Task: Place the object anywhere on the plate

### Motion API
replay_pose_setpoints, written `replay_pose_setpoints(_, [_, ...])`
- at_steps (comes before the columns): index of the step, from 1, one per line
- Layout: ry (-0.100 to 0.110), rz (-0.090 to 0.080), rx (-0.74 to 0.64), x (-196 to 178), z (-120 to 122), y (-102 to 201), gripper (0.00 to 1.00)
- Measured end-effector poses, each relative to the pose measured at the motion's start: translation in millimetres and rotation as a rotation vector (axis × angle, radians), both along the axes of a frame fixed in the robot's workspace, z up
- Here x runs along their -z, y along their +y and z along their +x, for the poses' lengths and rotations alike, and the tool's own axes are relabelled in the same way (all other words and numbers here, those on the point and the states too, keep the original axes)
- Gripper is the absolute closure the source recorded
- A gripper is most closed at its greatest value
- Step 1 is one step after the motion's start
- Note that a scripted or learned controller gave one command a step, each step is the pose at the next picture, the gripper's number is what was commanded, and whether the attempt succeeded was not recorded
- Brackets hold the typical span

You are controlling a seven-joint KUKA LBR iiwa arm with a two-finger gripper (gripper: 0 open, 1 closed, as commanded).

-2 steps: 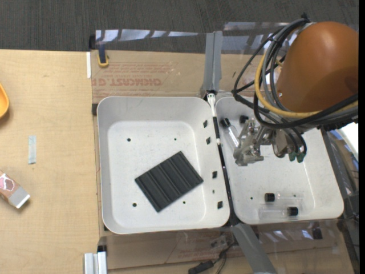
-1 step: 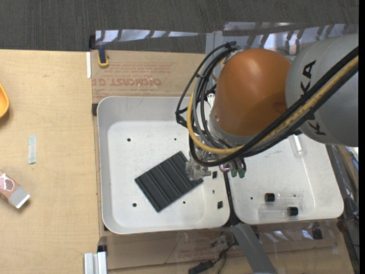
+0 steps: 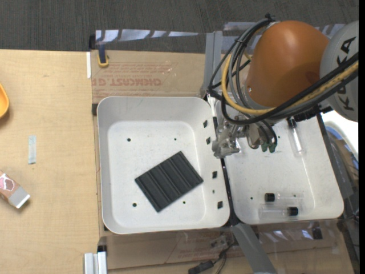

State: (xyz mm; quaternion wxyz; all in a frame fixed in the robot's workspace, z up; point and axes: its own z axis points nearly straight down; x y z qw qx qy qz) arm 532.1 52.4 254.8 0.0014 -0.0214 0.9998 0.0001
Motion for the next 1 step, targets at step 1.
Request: replay_pose_setpoints(1, [-0.001,0.001,-0.437,-9.0,61.1,26.6,1.00])
